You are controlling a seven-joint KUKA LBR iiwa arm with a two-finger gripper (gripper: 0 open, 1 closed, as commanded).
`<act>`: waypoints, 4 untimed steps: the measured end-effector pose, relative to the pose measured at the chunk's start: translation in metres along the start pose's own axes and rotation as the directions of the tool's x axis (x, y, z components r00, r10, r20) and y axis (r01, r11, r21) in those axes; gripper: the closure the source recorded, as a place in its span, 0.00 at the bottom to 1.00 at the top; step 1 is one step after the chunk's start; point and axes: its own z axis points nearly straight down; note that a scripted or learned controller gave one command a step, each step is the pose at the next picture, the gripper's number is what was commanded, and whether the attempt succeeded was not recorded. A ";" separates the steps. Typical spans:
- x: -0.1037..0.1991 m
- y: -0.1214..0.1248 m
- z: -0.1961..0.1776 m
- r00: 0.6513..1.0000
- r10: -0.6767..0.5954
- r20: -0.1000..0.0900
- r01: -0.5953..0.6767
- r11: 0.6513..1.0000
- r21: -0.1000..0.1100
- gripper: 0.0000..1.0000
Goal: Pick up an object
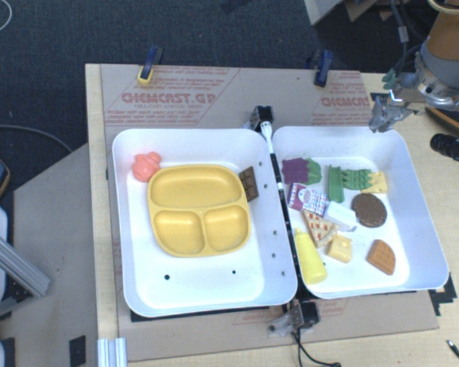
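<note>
Yellow plastic three-compartment tray [199,207], left bin [130,266]; pink toy [146,165] at its ten o'clock. Right bin [421,205]: crowded toy foods, yellow bottle [309,256] at seven o'clock. Gripper [383,119] above the rim at one o'clock; grip unreadable. Risk: crowding invites double grabs or slips.

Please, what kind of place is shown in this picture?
Probably a robotics lab bench, not a kitchen. The two white bins sit on a clamped board, toy food fills the right one, and a robot gripper hangs above its far corner.
</note>
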 end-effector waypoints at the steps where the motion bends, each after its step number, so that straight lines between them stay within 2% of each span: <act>1: 0.043 -0.027 0.009 1.000 -0.003 -0.004 0.003 1.000 0.007 1.00; 3: 0.135 -0.081 -0.003 1.000 -0.003 -0.005 0.003 1.000 0.008 1.00; 4: 0.168 -0.116 0.008 1.000 -0.002 -0.004 0.002 1.000 0.010 1.00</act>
